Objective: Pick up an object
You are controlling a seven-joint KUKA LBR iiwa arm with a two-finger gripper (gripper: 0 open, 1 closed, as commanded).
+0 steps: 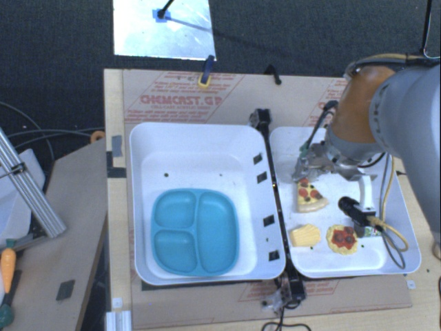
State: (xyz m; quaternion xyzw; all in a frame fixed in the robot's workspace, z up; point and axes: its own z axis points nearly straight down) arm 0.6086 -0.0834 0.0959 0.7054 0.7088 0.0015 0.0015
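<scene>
Red "CHEMCAST GP" lettering (180, 101) on brown board under two bins, hand (304, 173) just above pizza slice (310, 197) in right bin (396, 257), grip state indiscernible, blue divided tray (195, 230) in left bin (200, 143).

glossy white plastic bins (207, 143), matt blue tray (195, 230)

Left bin (148, 150) holds a blue divided tray (195, 230), lower centre of frame. Right bin (396, 257) holds a pizza slice (310, 196), a yellow piece (305, 236) below it, and a small round pizza (342, 239) to the right. Gripper (304, 172) hangs just above the pizza slice; arm enters from upper right.
</scene>
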